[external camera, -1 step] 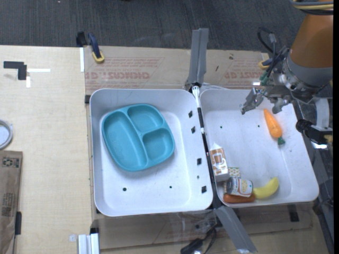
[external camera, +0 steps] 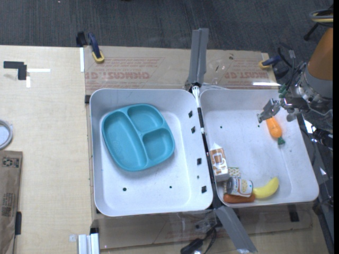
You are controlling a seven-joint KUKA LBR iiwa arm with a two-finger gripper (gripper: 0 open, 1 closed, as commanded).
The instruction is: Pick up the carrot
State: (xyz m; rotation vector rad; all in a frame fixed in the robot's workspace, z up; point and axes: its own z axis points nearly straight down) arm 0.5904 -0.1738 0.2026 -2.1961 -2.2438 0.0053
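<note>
The carrot point(external camera: 274, 127) is orange with a small green tip and lies in the right bin point(external camera: 249, 102) close to its right wall. My gripper point(external camera: 279, 115) reaches in from the right and hangs just above the carrot's upper end. Its two fingers stand spread apart, open, one finger point(external camera: 266, 111) to the carrot's left and the other to its right. The carrot's top lies just below the gap between them, and it does not look clamped.
At the right bin's front edge lie a yellow banana point(external camera: 266, 188), a small can point(external camera: 239, 186), a red sausage-like piece point(external camera: 237, 198) and a small carton point(external camera: 218, 161). The left bin point(external camera: 106, 194) holds a blue divided plate point(external camera: 138, 136).
</note>
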